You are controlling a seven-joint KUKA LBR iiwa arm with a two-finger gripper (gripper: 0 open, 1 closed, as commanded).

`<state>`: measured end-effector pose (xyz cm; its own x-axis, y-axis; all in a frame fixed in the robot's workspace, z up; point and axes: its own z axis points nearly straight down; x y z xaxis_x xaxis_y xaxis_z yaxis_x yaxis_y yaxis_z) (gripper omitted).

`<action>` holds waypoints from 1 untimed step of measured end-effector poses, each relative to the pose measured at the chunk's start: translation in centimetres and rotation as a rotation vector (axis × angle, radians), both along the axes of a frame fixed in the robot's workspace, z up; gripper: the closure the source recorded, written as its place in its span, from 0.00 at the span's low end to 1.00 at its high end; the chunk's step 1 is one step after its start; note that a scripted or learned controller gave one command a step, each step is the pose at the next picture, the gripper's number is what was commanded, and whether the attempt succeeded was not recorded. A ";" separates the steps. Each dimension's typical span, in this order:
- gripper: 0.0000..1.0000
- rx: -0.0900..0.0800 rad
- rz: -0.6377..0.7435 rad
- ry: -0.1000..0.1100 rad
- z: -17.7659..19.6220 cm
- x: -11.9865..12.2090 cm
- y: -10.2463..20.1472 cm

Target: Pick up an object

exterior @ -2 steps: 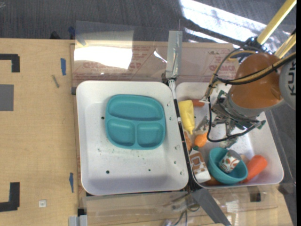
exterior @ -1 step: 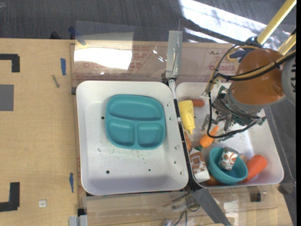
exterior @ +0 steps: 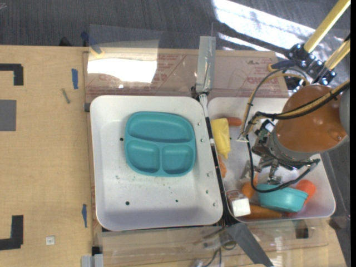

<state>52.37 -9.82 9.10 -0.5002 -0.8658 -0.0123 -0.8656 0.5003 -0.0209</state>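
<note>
Wooden bench [exterior: 39, 166] carried two shallow white plastic bins. The left bin [exterior: 105, 149] held a teal three-compartment plastic plate [exterior: 160, 143], lying flat near its middle. The right bin [exterior: 325, 196] held the clutter: a yellow banana-shaped toy [exterior: 221, 136] by its left wall, a teal plastic bowl [exterior: 285, 198] and orange carrot-like pieces [exterior: 261, 209] along its near edge, and a small white block [exterior: 241, 206] at its near left corner. Grey arm with orange band [exterior: 308, 121] reached down over the right bin, wrist roughly vertical, jaws [exterior: 271, 171] just above the bowl; spread or pinched, could not tell. Best bet: descend straight, straddle one bowl rim, avoid neighbours.
</note>
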 end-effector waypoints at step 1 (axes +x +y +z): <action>1.00 -0.001 0.179 0.012 9.7 -3.7 5.4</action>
<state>48.69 -4.38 18.77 -0.3386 -0.9409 -0.0062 -0.9409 0.3386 -0.0110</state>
